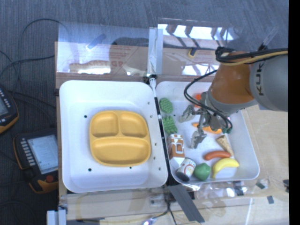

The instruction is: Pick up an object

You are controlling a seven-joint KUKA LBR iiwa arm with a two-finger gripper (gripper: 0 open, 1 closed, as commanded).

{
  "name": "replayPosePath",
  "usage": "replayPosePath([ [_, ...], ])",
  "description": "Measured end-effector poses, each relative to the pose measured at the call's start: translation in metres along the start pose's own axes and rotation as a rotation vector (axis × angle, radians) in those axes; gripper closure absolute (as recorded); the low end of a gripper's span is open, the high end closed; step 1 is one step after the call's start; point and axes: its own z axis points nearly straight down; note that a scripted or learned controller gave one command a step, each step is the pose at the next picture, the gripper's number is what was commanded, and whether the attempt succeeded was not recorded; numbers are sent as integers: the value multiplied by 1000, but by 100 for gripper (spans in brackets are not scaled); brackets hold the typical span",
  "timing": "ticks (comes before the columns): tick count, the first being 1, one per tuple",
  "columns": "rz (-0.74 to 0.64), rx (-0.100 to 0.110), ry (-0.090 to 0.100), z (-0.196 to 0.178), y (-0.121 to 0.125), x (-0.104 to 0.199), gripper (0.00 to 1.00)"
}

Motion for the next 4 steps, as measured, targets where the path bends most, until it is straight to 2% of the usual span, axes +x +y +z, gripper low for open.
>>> replayPosePath([
  [1, -106, -4, 9, -41, -98, -66, 0],
  [2, -291, 1, 4, 1, -58, 6, 0],
  [3, -322, 0, 1, 0, -20, 5, 0],
  [4, -271, -1, 0, -1, -33, 58, 0],
])
